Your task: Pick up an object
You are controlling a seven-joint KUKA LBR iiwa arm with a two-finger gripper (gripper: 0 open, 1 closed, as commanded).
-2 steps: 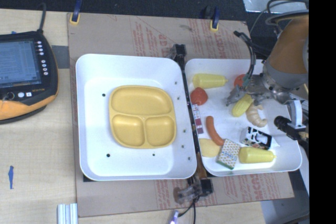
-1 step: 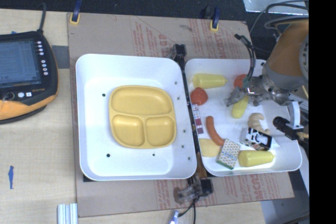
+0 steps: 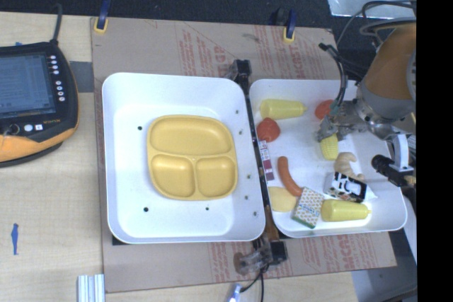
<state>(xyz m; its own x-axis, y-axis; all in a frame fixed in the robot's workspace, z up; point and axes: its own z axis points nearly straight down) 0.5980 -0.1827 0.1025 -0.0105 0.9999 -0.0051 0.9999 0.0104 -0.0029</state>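
Note:
My gripper (image 3: 330, 129) hangs low over the right bin (image 3: 386, 223), near its back right part. Directly below and in front of it lies a small yellow piece (image 3: 329, 148), touching or nearly touching the gripper. A red item (image 3: 323, 108) sits just behind the gripper, partly hidden by it. Further left are a long yellow item (image 3: 282, 108) and a red round item (image 3: 267, 129). An orange sausage (image 3: 287, 176), a patterned box (image 3: 308, 207), a yellow cylinder (image 3: 345, 210), a black-and-white item (image 3: 347, 187) and a beige item (image 3: 345, 163) lie toward the bin's front.
The left bin (image 3: 120, 152) holds a yellow divided plate (image 3: 192, 155). A tablet-like pendant (image 3: 32, 99) rests on the bench at far left. The arm's body (image 3: 389, 81) and cables cover the right bin's back right corner.

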